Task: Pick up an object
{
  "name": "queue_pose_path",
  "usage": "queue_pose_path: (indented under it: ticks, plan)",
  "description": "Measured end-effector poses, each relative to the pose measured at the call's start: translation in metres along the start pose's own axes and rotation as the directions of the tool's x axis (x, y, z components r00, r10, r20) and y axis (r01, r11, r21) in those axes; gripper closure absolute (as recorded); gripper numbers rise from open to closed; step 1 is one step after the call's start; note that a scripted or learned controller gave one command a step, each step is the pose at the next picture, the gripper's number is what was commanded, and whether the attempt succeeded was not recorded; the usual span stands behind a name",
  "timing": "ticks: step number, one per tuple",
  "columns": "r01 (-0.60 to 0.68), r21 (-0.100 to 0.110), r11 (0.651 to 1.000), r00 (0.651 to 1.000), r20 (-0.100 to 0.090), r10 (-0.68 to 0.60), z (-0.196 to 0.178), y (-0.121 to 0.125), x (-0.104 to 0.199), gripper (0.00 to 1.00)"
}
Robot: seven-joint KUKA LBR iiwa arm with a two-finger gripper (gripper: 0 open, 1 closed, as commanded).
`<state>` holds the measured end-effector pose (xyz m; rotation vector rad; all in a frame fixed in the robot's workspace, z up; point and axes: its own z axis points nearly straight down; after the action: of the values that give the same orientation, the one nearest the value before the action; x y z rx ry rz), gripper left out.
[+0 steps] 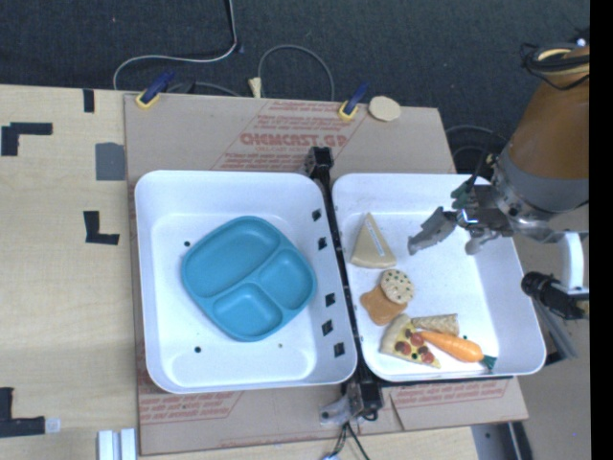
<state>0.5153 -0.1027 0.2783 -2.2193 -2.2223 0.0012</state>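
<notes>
Toward the left bin's [153,195] centre a blue divided plate [249,276] is seen; along the right bin's [498,286] left edge (nearer its front corner) toy food [421,338] is clustered; above its right edge the gripper [450,235] is held spread, gripping nothing.

Gripper [458,237] open over right bin [508,295], nothing held; blue tray [249,276] in left bin [158,257].

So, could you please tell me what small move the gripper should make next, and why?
Probably ease left and down toward the pale cheese wedge. The open two-finger gripper hovers in the right white bin with nothing between its fingers, and the wedge is the nearest item, lying apart from the cookie.
</notes>
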Motion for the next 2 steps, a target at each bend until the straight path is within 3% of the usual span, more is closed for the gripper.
queue_pose_path:
  ticks: [1,2]
  plan:
    - [0.001,0.007,1.0,1.0,-0.001,-0.001,0.114,0.037,0.01,0.0]
    - [-0.002,-0.005,1.0,1.0,0.003,0.002,0.196,0.016,-0.003,0.0]
